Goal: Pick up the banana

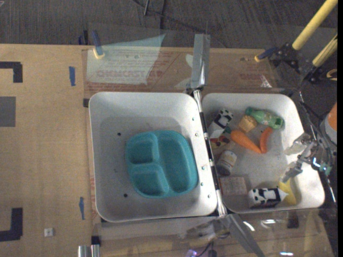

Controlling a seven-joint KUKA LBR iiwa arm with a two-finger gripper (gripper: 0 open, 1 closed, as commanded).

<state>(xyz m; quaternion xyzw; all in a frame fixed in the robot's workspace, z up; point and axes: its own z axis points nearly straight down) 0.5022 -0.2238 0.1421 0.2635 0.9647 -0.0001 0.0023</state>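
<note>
The banana is a small yellow piece at the front right of the right bin, partly hidden behind a black-and-white cow toy. My gripper reaches in from the right edge and hangs just behind and above the banana. Its metal fingers stand apart, open, with nothing between them. The lower fingertip is close to the banana's top end; I cannot tell whether it touches.
The right bin also holds a carrot, an orange pepper, a green bottle, a tan block, a second cow toy, a can and a flat packet. A teal divided plate lies in the left bin.
</note>
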